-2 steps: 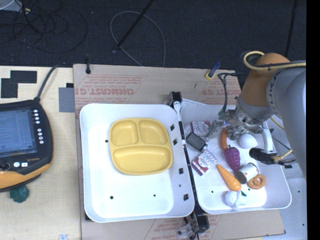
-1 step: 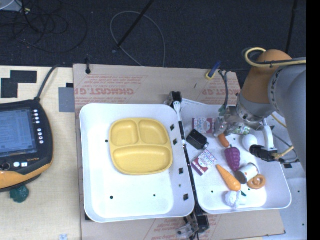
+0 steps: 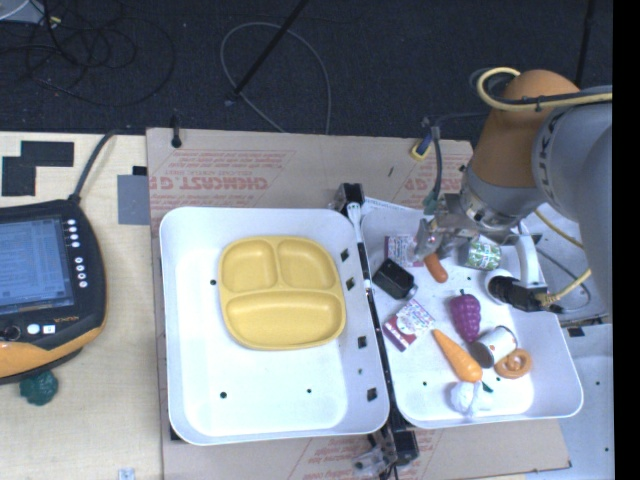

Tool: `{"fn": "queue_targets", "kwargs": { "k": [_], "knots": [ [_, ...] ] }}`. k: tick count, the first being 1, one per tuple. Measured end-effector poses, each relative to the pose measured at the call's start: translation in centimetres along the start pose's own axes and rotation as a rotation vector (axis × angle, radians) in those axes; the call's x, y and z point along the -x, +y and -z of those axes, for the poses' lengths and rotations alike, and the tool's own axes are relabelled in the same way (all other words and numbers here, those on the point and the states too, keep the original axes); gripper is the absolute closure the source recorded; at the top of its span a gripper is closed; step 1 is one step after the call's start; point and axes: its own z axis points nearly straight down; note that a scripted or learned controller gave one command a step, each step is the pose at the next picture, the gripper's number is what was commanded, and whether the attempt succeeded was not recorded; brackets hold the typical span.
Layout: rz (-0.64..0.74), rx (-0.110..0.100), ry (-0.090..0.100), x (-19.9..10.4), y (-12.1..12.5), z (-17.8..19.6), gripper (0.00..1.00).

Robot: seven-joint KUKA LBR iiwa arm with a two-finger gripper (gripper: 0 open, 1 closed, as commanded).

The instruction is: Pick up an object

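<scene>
Across a cardboard-covered bench (image 3: 300,168), saw two shallow white bins side by side: left bin (image 3: 200,368) and right bin (image 3: 540,400). Found the gripper (image 3: 432,240) low over the far part of the right bin, just above a small carrot piece (image 3: 436,268); could not tell whether spread or pressed together, nor whether touching that piece. Judged the piece the likeliest thing to lift: probably light, stiff moulded plastic, smooth and tapered, so apt to slip or roll. Thought it best taken across the thicker middle, not at the tip. Counted in the right bin one small carrot piece, one larger carrot (image 3: 457,355), one bunch of purple grapes (image 3: 464,313), one black block (image 3: 393,279), one pink-and-white packet (image 3: 410,321) by the divider, a second packet (image 3: 400,248) beyond the block, one green-and-white item (image 3: 484,255), one small can (image 3: 495,346), one orange ring (image 3: 513,365) and one white lump (image 3: 465,398). Counted in the left bin one yellow divided plate (image 3: 282,291), with three compartments. Noted one teach pendant (image 3: 40,278) left of the bins.
</scene>
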Motion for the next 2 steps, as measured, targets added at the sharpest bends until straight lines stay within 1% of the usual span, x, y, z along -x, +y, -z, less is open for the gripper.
{"fn": "queue_targets", "kwargs": {
  "k": [1, 2],
  "knots": [
    [0.0, -0.003, 0.0, -5.4, -4.8, 2.4, 1.0],
    [0.0, -0.001, -0.001, -5.9, -4.8, 6.6, 1.0]
  ]
}}
